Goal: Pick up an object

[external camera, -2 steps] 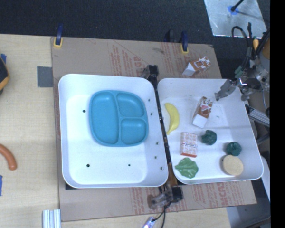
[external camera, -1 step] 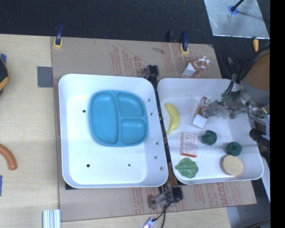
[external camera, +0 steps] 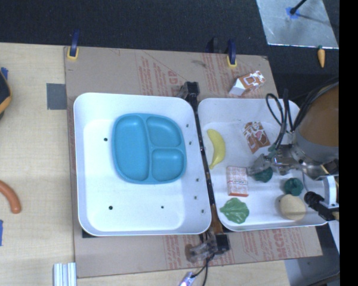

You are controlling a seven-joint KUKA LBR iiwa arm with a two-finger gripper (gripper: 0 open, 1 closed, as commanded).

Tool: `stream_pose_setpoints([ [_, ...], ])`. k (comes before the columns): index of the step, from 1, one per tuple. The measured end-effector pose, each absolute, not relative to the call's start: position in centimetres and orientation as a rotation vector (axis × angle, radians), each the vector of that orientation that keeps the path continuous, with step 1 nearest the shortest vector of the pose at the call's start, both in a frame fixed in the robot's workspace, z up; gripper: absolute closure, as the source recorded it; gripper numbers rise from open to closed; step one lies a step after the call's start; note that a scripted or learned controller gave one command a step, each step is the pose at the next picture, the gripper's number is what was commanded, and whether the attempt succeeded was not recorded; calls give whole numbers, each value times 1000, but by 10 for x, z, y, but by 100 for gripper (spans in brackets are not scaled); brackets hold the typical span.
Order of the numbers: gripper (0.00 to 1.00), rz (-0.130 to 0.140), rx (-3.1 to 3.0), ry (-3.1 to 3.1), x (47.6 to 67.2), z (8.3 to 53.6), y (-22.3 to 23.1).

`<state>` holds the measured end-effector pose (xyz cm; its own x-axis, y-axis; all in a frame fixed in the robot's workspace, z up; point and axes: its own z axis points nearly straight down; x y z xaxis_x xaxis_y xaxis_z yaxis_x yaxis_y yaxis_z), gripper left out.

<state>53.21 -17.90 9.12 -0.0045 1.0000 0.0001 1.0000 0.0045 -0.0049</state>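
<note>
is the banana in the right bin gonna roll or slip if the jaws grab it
The banana is curved and lies flat on the right bin floor, so rolling seems unlikely. Its surface looks smooth, perhaps plastic, so it may slip. It probably stays stiff and light.

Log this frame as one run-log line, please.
phase: reaching | end effector: low in right bin, at dark green object | grasp: unconfirmed | left bin: blue divided plate
</note>
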Motion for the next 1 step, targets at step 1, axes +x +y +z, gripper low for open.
stream_pose_setpoints([
  [1, 100, 8, -2209, -2230, 532, 102, -180],
])
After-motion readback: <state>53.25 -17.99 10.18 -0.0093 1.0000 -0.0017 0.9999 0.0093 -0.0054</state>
